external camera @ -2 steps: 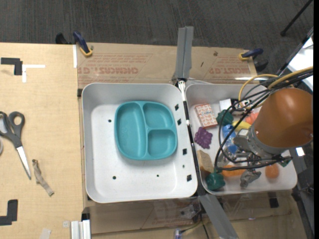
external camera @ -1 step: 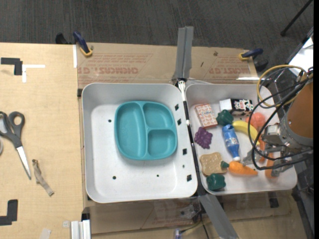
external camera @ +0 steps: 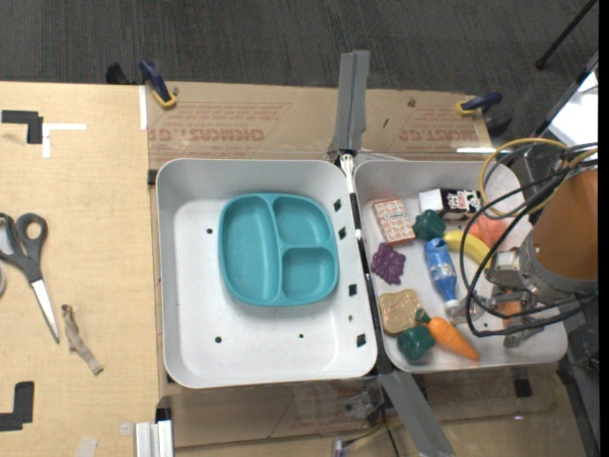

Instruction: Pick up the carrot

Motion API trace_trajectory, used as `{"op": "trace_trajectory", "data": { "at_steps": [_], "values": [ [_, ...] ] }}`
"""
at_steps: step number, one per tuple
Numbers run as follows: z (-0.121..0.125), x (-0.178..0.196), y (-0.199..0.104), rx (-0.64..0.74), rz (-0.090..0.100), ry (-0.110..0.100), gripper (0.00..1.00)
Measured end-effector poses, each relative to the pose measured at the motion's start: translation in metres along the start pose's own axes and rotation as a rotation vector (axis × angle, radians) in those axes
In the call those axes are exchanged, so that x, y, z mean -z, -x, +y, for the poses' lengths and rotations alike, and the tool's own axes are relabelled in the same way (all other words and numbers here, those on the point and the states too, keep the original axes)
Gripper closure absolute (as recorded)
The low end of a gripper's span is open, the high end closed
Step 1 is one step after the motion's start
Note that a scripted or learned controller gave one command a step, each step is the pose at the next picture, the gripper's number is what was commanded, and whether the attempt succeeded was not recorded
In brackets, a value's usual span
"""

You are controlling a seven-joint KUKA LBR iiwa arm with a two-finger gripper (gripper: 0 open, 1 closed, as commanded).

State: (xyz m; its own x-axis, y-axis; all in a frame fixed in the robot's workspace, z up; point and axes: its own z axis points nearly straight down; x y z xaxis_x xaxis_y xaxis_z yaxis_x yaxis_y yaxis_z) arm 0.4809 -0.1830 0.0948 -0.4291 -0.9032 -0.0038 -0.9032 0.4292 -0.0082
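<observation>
From my feed, the arm (external camera: 571, 231) comes in at the right edge and covers the far right part of the right bin (external camera: 400, 174); its orange band and a tangle of black and yellow cables (external camera: 509, 174) hide whatever lies under them. The hand (external camera: 504, 303) sits low among those cables, and I cannot tell how it stands or whether it grips anything; the metal parts there are too cluttered to read. The carrot (external camera: 453, 338) lies in the near part of the right bin, just left of the hand, its thick end touching a dark green toy (external camera: 416, 344). A toast slice (external camera: 400, 307) lies just behind that, a blue bottle (external camera: 441, 267) and purple grapes (external camera: 388, 262) farther back. A yellow piece (external camera: 473, 246) is half hidden by cables. The left bin (external camera: 190, 255) holds a teal divided plate (external camera: 279, 248). Scissors (external camera: 30, 265) lie on the bench (external camera: 76, 208) at the left, cut off by the frame.
</observation>
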Motion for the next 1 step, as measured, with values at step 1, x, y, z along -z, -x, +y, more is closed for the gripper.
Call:
{"op": "trace_trajectory", "data": {
  "at_steps": [1],
  "values": [
    [-0.0147, 0.0242, -0.0345, 0.025, 0.000, 0.005, 0.00]
  ]
}}
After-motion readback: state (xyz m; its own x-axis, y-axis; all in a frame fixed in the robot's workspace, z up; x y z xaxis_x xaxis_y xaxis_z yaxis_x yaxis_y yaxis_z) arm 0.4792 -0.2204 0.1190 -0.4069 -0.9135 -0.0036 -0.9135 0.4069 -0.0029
